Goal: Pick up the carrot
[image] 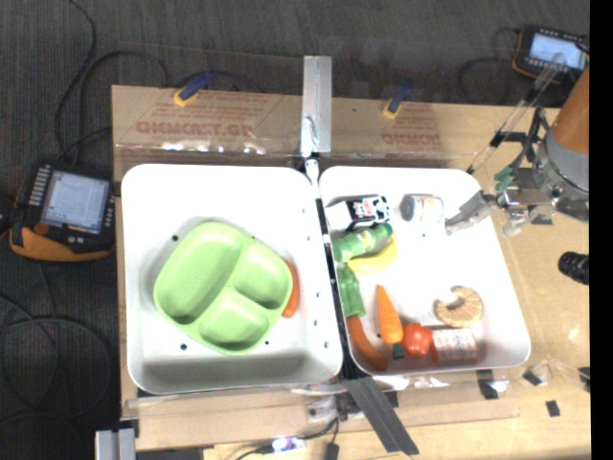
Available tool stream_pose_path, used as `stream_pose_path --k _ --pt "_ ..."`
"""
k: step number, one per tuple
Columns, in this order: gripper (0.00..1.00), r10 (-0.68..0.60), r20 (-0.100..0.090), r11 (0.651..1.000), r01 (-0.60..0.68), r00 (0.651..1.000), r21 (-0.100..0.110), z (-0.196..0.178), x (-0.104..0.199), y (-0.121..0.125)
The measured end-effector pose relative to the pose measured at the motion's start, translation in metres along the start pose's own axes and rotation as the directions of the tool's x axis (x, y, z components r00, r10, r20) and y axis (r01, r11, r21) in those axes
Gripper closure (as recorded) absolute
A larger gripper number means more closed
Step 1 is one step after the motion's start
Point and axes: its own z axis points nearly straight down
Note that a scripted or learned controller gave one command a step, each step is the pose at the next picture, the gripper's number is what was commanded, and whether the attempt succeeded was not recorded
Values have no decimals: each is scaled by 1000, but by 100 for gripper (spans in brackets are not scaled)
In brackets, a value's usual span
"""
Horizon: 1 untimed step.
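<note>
Over the right bin's (498, 257) far right rim the gripper (466, 215) hangs, and whether it is open or closed I cannot tell. Nothing is seen held in it. The step in hand looks like the approach, with the grasp not yet made.

The carrot (387, 316) lies down and to the left of the gripper, well apart from it, near the middle of the same bin, its tip pointing toward the far side. The next move calls for a swing left and toward the near edge, then a descent with the opening set across the carrot's narrow width.

Crowding is the trouble. A tomato (418, 339) sits touching or just beside the carrot's thick end, and a sausage (365, 343) lies close on its other side. A croissant (460, 306) rests between gripper and carrot, a can (457, 345) below it. Nearer the gripper, just to its left, lies a small jar (421, 207); further left are a green bottle (361, 241), a banana (378, 257) and a black-and-white toy (363, 210). The left bin (144, 353) holds a green tray (223, 284), far from the gripper and no hindrance
</note>
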Motion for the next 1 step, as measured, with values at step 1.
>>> stream_pose_path --k 1 --pt "0 133 -1 991 -133 991 1 31 10 -32"
